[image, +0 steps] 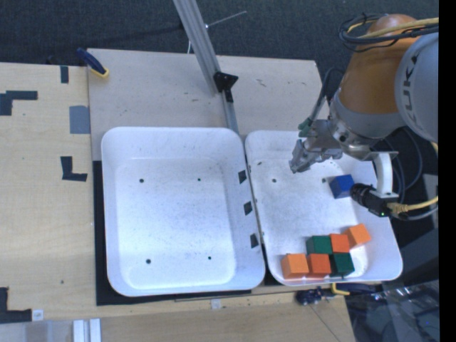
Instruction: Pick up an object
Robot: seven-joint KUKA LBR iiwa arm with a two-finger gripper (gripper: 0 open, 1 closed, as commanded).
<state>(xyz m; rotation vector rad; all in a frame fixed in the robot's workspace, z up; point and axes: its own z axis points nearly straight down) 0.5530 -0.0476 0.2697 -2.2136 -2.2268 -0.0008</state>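
Hovering over the right bin with no block lifted yet

Starting at the left, the left bin on the counter holds no blocks, so every candidate lies in the right bin. The hand hangs over that bin's far end, apart from the blocks; whether it is open or closed I cannot tell, and nothing shows between its tips. A blue block lies just to its right, while orange blocks and green blocks cluster at the near edge. By my reading the pick is not yet made: reaching, closing and lifting all remain.
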